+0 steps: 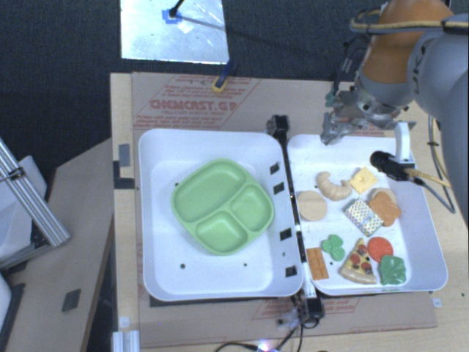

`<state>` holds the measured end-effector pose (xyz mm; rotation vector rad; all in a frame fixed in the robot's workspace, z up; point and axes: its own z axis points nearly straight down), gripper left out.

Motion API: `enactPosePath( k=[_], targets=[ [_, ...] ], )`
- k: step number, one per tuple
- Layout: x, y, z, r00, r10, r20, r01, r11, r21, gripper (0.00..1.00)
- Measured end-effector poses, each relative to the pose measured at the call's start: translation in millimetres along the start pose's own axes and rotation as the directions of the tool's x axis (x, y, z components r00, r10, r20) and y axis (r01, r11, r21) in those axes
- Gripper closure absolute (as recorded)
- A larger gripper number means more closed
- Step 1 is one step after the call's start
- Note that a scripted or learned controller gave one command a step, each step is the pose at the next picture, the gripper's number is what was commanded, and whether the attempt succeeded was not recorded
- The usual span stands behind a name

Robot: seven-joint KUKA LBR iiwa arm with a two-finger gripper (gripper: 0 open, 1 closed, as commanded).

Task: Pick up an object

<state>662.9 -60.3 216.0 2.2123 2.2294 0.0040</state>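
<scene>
My gripper (331,135) hangs over the far left corner of the right bin (432,259), above and behind the toy food. Nothing shows between its fingers. In that bin lie a croissant (334,187), a yellow cheese wedge (363,179), a round tan cookie (312,206), a patterned white block (360,215), a brown bread piece (385,204), a pizza slice (358,262), a red tomato (379,248), green broccoli (334,246), a green leafy piece (393,270) and an orange cracker (317,263).
The left bin (157,167) holds a green sectioned plate (222,206). A black divider with clips (287,196) runs between the bins. Cardboard (192,103) lies under both, and a shiny metal sheet (173,19) sits at the back.
</scene>
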Motion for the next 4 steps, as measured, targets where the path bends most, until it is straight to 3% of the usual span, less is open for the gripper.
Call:
enactPosePath(
  k=[1, 2, 3, 4],
  targets=[
    [-7.9, -0.6, -13.3, 1.000, 0.006, 0.002, -0.006, 1.000, -0.001, 1.00],
    [-2.3, 7.8, 1.0, 1.000, 0.002, 0.002, -0.002, 1.000, 0.000, 1.00],
    [-0.4, 5.7, -20.1, 1.000, 0.002, 0.001, -0.002, 1.000, -0.002, 1.00],
    [3.0, -5.2, -9.5, 1.000, 0.005, 0.002, -0.005, 1.000, 0.002, 1.00]
  ],
)
